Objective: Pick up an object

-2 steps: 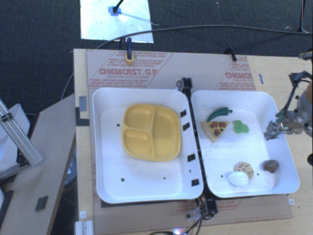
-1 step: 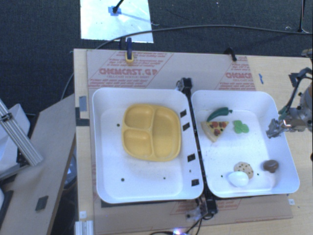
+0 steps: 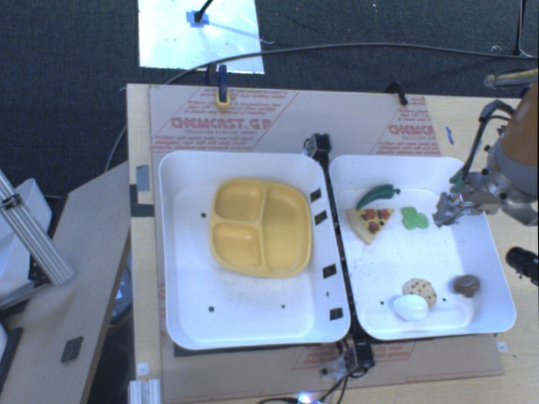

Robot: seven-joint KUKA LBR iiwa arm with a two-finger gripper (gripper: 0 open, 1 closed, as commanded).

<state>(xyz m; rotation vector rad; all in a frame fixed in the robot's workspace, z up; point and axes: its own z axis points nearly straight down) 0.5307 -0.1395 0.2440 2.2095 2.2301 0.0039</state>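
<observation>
The right bin (image 3: 484, 263) holds several toy foods: a pizza slice (image 3: 370, 221), a green pepper (image 3: 376, 194), a green leafy piece (image 3: 413, 218), a cookie (image 3: 418, 290), a white egg (image 3: 411, 308) and a brown piece (image 3: 466, 285). My gripper (image 3: 447, 210) hangs over the right bin's upper right part, just right of the green leafy piece, with nothing visible between its fingers.
The left bin (image 3: 189, 301) holds a yellow divided plate (image 3: 259, 227). Black clips (image 3: 323, 217) run along the seam between the bins. The arm enters from the right edge above the right bin's rim. Cables cross the bench at the back.
</observation>
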